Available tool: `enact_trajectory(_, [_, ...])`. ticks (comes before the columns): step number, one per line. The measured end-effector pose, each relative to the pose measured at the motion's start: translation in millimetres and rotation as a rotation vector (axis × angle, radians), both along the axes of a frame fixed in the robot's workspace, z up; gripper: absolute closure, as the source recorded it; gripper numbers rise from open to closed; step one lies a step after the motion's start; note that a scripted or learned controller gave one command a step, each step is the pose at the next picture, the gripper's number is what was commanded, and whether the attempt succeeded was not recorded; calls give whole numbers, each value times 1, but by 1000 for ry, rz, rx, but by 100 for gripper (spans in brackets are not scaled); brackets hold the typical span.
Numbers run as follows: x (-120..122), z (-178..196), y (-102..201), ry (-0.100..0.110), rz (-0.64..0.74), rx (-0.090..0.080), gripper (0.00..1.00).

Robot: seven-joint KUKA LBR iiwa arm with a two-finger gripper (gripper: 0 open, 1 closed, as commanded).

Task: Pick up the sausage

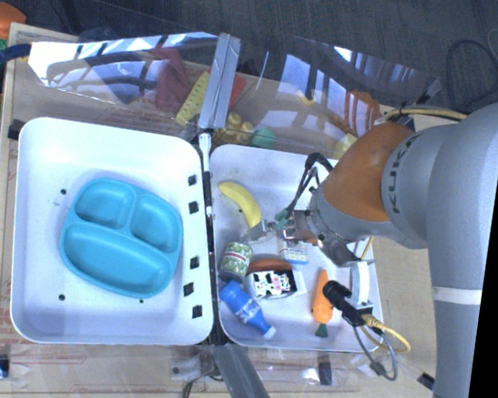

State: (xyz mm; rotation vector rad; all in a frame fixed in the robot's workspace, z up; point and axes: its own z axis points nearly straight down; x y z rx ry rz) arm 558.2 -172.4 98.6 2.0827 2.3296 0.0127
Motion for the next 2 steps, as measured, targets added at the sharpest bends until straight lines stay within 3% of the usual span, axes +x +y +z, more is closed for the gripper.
enact_trajectory(1, [0, 8, -1, 3, 2, -1, 100])
enact_trajectory(2, [44, 105, -38, 21, 42, 5, 100])
